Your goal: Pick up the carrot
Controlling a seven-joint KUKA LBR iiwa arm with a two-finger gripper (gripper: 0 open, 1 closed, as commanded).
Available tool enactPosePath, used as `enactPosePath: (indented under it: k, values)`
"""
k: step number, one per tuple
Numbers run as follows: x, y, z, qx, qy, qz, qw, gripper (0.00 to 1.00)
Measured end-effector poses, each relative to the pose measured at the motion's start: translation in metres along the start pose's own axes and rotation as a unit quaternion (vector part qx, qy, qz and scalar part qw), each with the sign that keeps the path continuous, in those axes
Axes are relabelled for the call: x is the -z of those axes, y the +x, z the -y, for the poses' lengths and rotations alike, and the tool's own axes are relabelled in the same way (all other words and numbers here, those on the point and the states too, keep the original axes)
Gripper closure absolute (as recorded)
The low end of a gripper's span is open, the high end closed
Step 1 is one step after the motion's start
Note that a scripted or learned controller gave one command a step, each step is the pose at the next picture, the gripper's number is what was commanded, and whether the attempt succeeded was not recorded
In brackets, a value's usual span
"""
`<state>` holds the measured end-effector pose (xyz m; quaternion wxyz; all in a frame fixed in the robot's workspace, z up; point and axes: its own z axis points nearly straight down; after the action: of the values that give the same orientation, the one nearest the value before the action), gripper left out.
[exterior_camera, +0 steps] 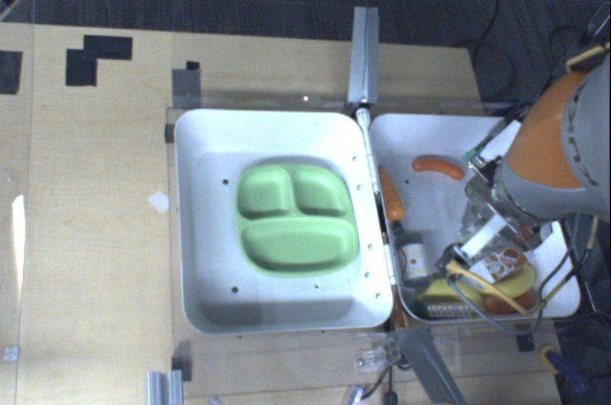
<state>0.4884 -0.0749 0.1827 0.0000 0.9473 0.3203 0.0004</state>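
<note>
The carrot (388,195) is a slim orange piece with a dark green end. It lies lengthwise against the left wall of the right bin (430,128). My gripper (483,210) hangs over the middle right of that bin, to the right of the carrot and well apart from it. The wrist and its orange band (539,131) cover much of the bin's right side.
An orange-red sausage (438,166) lies near the right bin's back. A small can (412,258) stands at its front left, and a banana (516,284) with other items fills the front right. The left bin (205,202) holds a green divided plate (296,217).
</note>
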Motion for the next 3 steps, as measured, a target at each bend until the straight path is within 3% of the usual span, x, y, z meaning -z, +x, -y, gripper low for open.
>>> enactPosePath:
  k: [1, 2, 3]
  values:
    - [-0.0006, 0.0142, -0.0103, -0.064, 0.001, 0.001, 0.998, 1.0]
    - [0.0075, 0.0158, -0.0105, -0.059, 0.001, 0.002, 0.9983, 1.0]
    - [-0.0001, 0.0073, -0.0007, -0.1, 0.0, 0.001, 0.995, 1.0]
